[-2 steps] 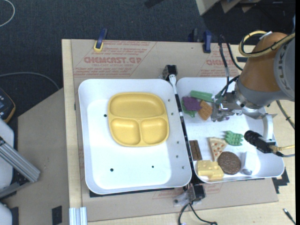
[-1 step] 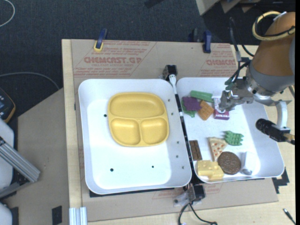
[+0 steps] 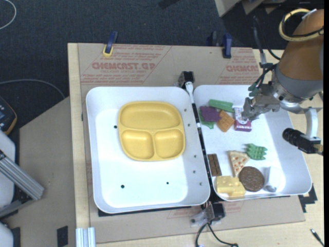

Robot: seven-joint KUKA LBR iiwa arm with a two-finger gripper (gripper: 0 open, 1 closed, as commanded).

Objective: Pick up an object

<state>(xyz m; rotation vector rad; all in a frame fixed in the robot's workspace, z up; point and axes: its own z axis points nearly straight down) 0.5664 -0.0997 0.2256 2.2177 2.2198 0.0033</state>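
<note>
The grey arm (image 3: 300, 60) reaches in from the right over the right bin (image 3: 288, 153). Its gripper (image 3: 245, 116) points down, touching a magenta block (image 3: 243, 126); finger spread cannot be told. The block lies right of the orange piece (image 3: 225, 121).

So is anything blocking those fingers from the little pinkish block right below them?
Nothing visible does. The gripper sits right over the pinkish block in the right bin. An orange piece lies close on its left, with a small gap between.

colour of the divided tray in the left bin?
Yellow; the divided tray shows plainly in the camera view.
</note>
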